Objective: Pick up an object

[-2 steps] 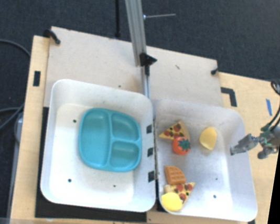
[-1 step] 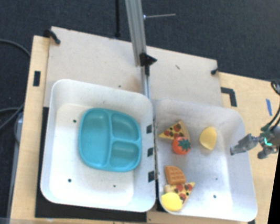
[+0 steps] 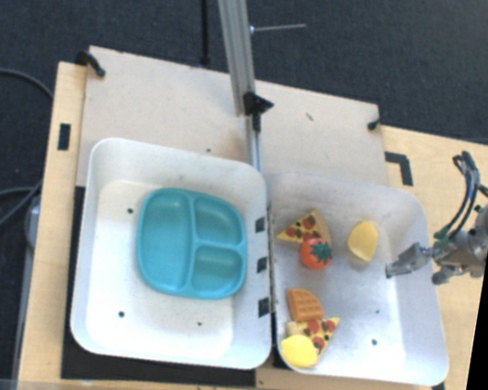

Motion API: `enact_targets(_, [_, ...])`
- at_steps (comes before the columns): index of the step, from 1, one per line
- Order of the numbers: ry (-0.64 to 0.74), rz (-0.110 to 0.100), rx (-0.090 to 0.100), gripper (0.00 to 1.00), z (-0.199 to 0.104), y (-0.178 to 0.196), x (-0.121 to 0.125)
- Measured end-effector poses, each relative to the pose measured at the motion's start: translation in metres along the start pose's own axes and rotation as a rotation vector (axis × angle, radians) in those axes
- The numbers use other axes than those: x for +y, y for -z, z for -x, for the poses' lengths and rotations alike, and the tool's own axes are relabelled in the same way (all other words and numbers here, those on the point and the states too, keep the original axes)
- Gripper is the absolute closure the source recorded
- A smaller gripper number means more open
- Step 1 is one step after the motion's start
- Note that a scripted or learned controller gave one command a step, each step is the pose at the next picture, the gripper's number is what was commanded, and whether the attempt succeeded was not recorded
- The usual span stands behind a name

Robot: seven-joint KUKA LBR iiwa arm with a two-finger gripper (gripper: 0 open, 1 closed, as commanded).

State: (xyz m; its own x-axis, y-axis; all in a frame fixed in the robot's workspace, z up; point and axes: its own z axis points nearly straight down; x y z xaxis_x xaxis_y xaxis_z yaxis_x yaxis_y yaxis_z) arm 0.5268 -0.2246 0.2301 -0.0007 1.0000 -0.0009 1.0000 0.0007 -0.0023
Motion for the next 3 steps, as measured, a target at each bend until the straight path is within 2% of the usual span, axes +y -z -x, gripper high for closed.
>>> enact_targets(2, [-0.001,-0.001,0.001,0.0,-0.001,-0.087,-0.005])
enact_targets(3, [-0.004,0.007,-0.002,1.0,0.0,-0.073,-0.003])
